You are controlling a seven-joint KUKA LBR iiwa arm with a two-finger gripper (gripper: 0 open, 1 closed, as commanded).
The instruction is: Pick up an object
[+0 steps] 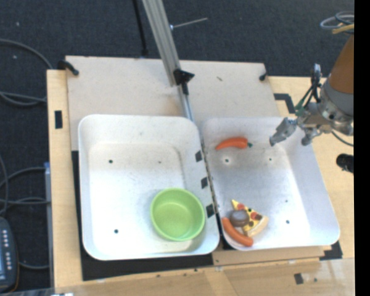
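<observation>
Two bins sit side by side on the worktop (129,85), and from my remote seat the pick has not started: nothing is between the fingers. The hand (294,132) hangs over the far right edge of the right bin (296,184), and its fingers look spread and released, though at this size and slant I would not swear to how wide.

The nearest candidate is the orange carrot (232,143), lying flat near the far edge of the right bin, close to the divide between the bins and well apart from the hand. It is thin and low, so I judge the main risk there is a descent that stops short or lands off its long axis; the fingers would then close on air or nudge it sideways.

At the near left corner of the same bin a small plate (229,240) carries a pizza slice (255,222), a sausage (236,232) and a dark round piece (238,215), all touching or nearly so. A grasp there could catch two items, or tip the plate against the bin wall.

The green bowl (177,213) sits near the near right corner of the left bin (111,140). Its rim is the only hold I see, and a centred drop would close inside it on nothing.
</observation>
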